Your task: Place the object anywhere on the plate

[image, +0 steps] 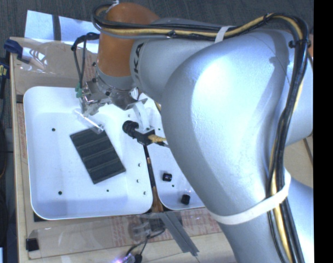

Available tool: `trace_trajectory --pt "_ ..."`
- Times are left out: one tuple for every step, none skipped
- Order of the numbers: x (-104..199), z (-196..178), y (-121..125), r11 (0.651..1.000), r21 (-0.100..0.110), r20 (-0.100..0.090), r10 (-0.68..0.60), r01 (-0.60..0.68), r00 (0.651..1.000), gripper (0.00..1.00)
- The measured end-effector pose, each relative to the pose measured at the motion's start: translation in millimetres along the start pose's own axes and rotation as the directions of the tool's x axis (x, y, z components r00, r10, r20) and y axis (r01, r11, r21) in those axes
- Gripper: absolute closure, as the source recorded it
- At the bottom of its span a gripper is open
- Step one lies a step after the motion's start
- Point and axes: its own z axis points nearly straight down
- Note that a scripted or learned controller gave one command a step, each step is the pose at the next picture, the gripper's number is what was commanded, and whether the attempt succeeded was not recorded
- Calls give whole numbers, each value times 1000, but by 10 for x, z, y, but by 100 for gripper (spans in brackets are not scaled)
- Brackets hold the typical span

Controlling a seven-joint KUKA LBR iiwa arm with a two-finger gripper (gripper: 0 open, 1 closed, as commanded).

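A dark grey, ribbed rectangular slab [97,156] lies flat and askew in the middle of the left white bin [45,201]. My gripper [90,114] hangs over the back part of that bin, just above and behind the slab's far corner. The orange band and wrist sit right above it. Nothing can be made out in the gripper, and I cannot tell if it touches the slab. Whether this slab is the plate or the object is not clear.
The big grey arm covers most of the right bin [174,204], where two small black pieces [167,176] [185,199] lie. A black knob with a thin rod [148,163] hangs over the ridge between the bins. Clutter sits at the bench's left edge.
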Motion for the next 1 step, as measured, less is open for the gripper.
trace_trajectory --pt "72 687 -630 963 -5 0 -268 268 964 100"
